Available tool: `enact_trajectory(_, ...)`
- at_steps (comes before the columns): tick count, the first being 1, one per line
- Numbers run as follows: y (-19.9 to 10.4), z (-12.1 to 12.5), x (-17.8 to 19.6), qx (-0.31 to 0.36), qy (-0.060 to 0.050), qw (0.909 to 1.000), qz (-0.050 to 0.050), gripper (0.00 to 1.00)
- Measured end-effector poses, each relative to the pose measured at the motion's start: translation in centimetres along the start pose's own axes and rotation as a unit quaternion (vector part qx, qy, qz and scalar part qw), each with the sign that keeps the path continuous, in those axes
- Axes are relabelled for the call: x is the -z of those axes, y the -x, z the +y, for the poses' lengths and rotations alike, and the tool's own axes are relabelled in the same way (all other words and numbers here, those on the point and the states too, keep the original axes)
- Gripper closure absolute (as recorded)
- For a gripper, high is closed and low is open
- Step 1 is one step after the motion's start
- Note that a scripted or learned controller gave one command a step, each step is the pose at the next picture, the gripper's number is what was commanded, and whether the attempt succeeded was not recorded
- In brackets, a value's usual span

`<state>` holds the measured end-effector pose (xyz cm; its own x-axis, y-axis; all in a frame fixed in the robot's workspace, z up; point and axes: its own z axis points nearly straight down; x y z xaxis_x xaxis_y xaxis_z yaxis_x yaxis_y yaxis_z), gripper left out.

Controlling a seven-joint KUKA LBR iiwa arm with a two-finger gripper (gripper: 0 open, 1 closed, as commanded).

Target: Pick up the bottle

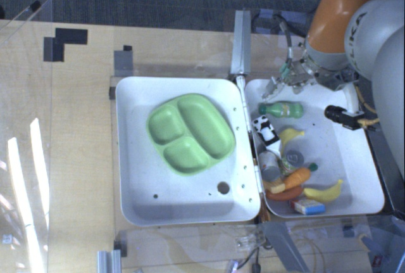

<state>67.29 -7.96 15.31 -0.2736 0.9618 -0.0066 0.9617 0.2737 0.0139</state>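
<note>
Wooden bench holds two white bins, and in the right bin (370, 158) the green bottle (282, 109) lies lengthwise left-to-right just below the gripper (283, 77), whose fingers look spread and hold nothing.

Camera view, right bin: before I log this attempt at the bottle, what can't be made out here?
- Gripper: above the green bottle, too small and cluttered to tell its finger state or any contact.
- Pile along the right bin's left wall: the carrot and bananas overlap other items, so what lies beneath is hidden.
- Small box: label too small to read.
- Arm: cut off by the right edge.
</note>
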Motion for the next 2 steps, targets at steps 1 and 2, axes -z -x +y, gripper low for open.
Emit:
enact_trajectory(1,-2.8,-2.6,4.7,-0.047,-0.003,0.9989,0.002,0.0)
enact_trajectory(2,0.1,-5.3,-2.3,0.055,-0.001,0.9985,0.001,0.0)
